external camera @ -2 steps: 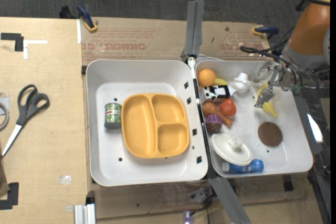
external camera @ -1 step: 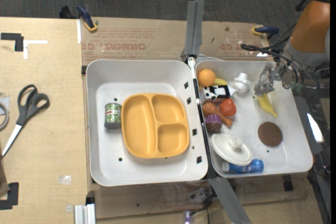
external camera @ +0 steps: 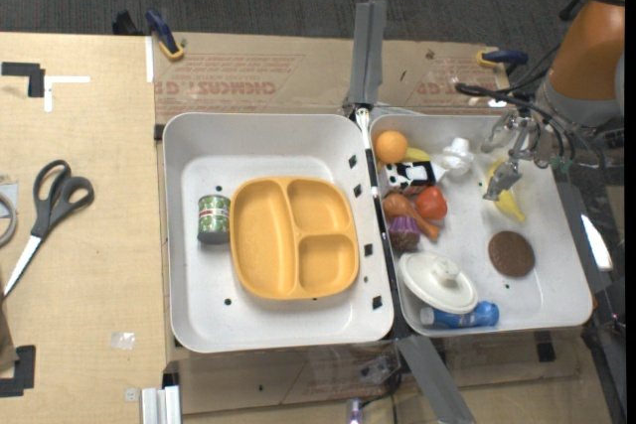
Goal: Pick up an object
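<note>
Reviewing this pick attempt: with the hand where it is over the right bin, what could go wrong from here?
The hand sits beside the yellow object near the right bin's far wall, so it may graze the object instead of catching it. The orange ball, tomato and cow-patterned toy lie tightly clustered, so a pick there could drag neighbours along.

A single fixed camera looks down at a slant from above the bench [external camera: 79,313], far enough to take in both white bins [external camera: 184,243]; the end effector [external camera: 505,176] sits toward the frame's right.
</note>
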